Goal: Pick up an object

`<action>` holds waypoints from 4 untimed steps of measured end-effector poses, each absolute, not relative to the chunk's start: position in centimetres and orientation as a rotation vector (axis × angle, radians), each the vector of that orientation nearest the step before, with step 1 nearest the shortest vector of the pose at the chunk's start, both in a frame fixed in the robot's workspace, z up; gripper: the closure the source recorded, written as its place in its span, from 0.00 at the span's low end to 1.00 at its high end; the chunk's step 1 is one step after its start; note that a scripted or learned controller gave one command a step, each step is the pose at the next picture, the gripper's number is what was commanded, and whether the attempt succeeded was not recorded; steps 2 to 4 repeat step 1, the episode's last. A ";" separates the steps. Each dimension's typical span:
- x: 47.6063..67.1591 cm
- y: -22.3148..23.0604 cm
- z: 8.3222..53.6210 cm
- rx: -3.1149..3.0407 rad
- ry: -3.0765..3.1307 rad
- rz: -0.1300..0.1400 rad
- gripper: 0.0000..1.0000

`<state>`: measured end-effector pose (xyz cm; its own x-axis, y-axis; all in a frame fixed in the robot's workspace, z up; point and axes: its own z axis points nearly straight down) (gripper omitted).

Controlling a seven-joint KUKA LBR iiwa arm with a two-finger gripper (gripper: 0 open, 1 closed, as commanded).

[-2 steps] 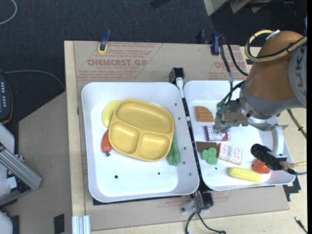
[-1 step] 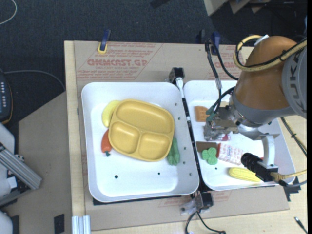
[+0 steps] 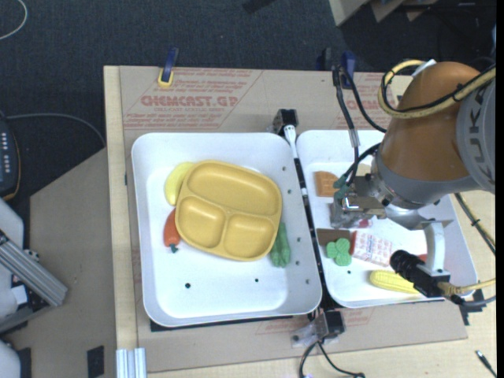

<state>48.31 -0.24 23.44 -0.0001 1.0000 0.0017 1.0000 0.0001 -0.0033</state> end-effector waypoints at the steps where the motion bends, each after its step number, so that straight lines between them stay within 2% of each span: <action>1: 48.2 -1.1 22.8 -2.221 -2.218 0.003 1.00; 4: 48.2 -1.1 22.8 -2.221 -2.218 0.003 1.00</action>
